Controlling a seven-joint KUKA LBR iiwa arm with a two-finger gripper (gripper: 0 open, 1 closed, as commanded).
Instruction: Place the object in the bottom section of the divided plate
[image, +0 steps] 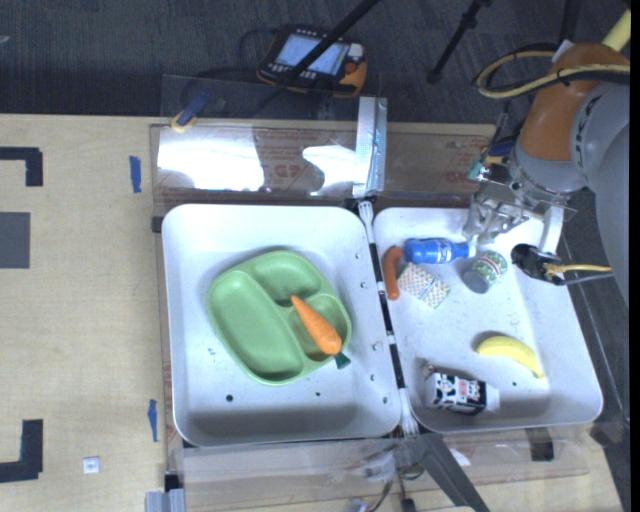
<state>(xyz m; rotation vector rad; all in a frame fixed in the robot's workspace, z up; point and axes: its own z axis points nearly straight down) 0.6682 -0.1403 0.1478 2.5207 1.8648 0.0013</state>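
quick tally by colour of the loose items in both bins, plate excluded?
Orange: 2, carrot, orange piece
Blue: 1, bottle
Yellow: 1, banana
Black-and-white: 1, carton
Patterned: 1, packet
Grey-green: 1, can
Total: 7

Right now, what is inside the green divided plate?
A carrot lies in the green divided plate, slanting across the ridge between its right-hand sections, its tip reaching the plate's right rim. The large left section shows bare green. Whatever lies beneath the carrot is covered.
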